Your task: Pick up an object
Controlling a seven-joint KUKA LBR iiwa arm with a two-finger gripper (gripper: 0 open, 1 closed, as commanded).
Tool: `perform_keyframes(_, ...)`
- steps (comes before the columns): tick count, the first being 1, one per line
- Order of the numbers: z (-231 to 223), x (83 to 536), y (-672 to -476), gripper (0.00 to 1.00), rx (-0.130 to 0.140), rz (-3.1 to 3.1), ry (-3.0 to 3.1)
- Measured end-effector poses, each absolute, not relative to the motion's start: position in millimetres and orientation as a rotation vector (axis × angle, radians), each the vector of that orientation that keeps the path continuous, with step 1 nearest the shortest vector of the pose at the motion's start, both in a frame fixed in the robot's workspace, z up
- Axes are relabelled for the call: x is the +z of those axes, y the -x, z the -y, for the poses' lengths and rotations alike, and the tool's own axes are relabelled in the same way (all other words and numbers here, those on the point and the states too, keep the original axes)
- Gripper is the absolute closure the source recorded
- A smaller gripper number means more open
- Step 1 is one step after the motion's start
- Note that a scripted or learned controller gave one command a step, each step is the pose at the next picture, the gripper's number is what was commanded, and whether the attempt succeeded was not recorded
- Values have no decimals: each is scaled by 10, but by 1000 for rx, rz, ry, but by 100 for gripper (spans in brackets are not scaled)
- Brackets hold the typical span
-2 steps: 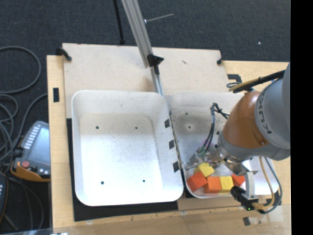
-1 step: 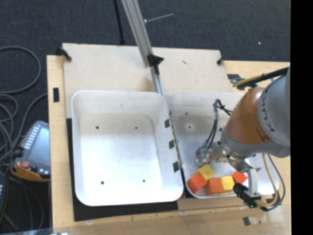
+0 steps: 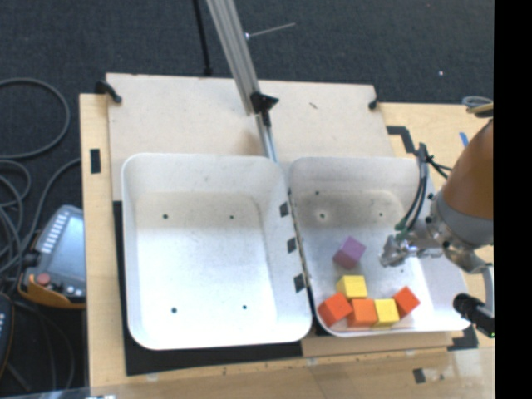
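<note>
Blocks: three orange (image 3: pixel 363 312), two yellow (image 3: pixel 353 286), one purple (image 3: pixel 350 252)

Blocks (image 3: pixel 366 302) in right bin (image 3: pixel 332 177), near front wall

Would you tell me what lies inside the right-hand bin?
The right bin holds one purple block, two yellow blocks and three orange blocks. The hand covers some floor.

the grey arm (image 3: pixel 465 214) with its orange band is reached in from the right, and the gripper (image 3: pixel 396 251) is held low.
</note>
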State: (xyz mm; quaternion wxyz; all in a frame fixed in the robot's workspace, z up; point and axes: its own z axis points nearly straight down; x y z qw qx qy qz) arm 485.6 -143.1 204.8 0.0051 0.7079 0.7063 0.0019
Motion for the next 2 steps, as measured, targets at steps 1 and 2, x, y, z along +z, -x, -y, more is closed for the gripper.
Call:
perform_keyframes(1, 1411, 2001, -4847, 0, 0, -2221, -2218)
perform_keyframes(2, 1080, 1480, -4922, 0, -3, -2228, -2220)
